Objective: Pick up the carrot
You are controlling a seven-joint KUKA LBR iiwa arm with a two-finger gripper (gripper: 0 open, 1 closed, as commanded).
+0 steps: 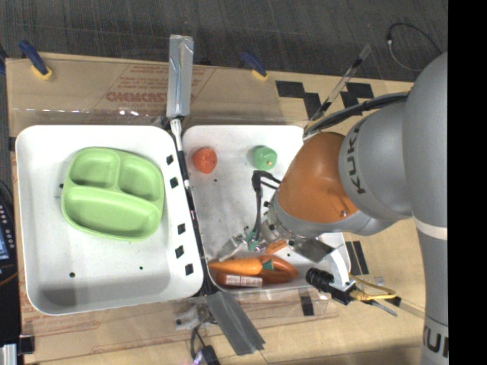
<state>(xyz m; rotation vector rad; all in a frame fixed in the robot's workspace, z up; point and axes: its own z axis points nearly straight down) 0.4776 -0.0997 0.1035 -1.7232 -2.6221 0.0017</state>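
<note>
The carrot point(242, 266) is orange and lies on its side along the front wall of the right bin point(228, 204). Its green top points right. My gripper point(257, 242) hangs just above the carrot's right end, under the orange wrist band point(316, 181). The wrist hides most of the gripper. A small orange patch point(276, 245) shows right beside the gripper; I cannot tell what it belongs to.
A reddish-brown sausage-like item point(251, 280) with a label lies against the carrot's front side. A red tomato point(203, 159) and a green round piece point(265, 157) sit at the back of the right bin. A green divided plate point(114, 192) rests in the left bin point(46, 280).
</note>
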